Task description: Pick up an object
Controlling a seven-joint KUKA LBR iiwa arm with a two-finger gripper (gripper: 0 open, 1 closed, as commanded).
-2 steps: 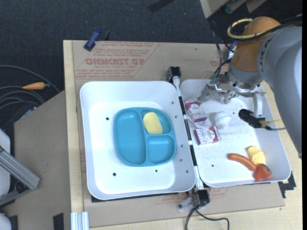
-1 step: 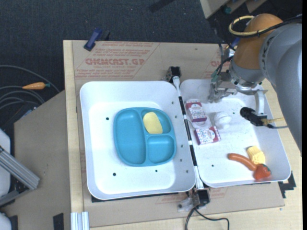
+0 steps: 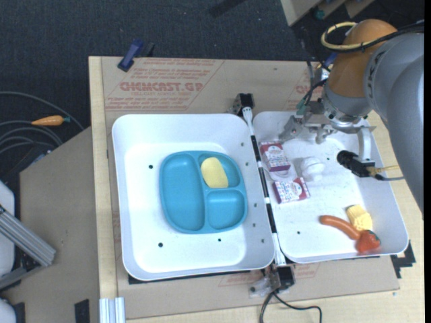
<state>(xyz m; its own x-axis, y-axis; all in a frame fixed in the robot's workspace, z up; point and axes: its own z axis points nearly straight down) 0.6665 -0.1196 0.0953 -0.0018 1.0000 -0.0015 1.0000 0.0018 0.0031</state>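
Camera view shows the bench from above, with the grey arm [image 3: 397, 79] and its orange band [image 3: 353, 62] coming in from the right side. The gripper [image 3: 311, 128] hangs over the far end of the right bin [image 3: 387, 200]. Whether it is wide or narrow cannot be told, because the wrist covers it, and nothing is seen held in it.

Just below the gripper, toward the near side, a small white cup [image 3: 312, 167] lies on the bin floor. To the left of it, along the wall between the bins, there are two flat packets: the upper packet [image 3: 275, 159] and the lower packet [image 3: 291, 191]. Both have dark red and white print, but the letters are too small to read. Their long axes run about from far to near.

Further from the gripper, in the near right corner, an orange carrot [image 3: 340, 226] lies with its long axis going from upper left to lower right. A yellow piece [image 3: 359, 216] and a red piece [image 3: 368, 242] lie just beside it.

In the left bin [image 3: 135, 180], well apart from the gripper, a blue tray [image 3: 182, 194] with compartments holds a yellow object [image 3: 215, 172] in its upper right compartment.

On the cardboard [image 3: 168, 86] behind the bins, red writing reads "CHEMCAST GP".
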